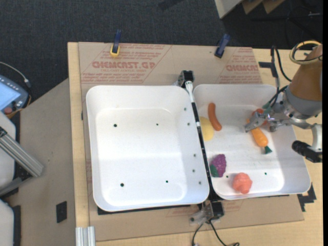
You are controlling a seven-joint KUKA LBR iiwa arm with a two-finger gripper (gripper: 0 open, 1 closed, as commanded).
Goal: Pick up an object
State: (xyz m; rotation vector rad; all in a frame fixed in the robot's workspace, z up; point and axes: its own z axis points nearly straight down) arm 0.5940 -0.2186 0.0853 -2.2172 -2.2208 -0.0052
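The right-hand shallow white plastic bin (287, 181) serves as the landmark here. Over its far right part hangs the grey arm's metal claw (262, 122), reaching in from the bin's right rim; whether its fingers are apart or together cannot be told, since they blur into one dark and reddish cluster. Directly beneath and touching that cluster lies a small orange toy carrot with a green tip (260, 139), tilted on the bin floor, its green end pointing toward the bin's near right corner. No part of the carrot is clearly seen between the fingers.

In the bin's far left part lies a slim orange-red toy sausage (214, 117), and just beside it, against the left wall, a pale yellow rounded toy (206, 129). Nearer, along the same wall, sits a purple bunch of toy grapes with a green stem (219, 164). Close to the bin's near rim rests a lumpy pink-red toy (242, 182).

Left of this bin, touching it along a black seam, stands the second shallow white bin (102, 106), both on a brown cardboard-covered bench (154, 60).
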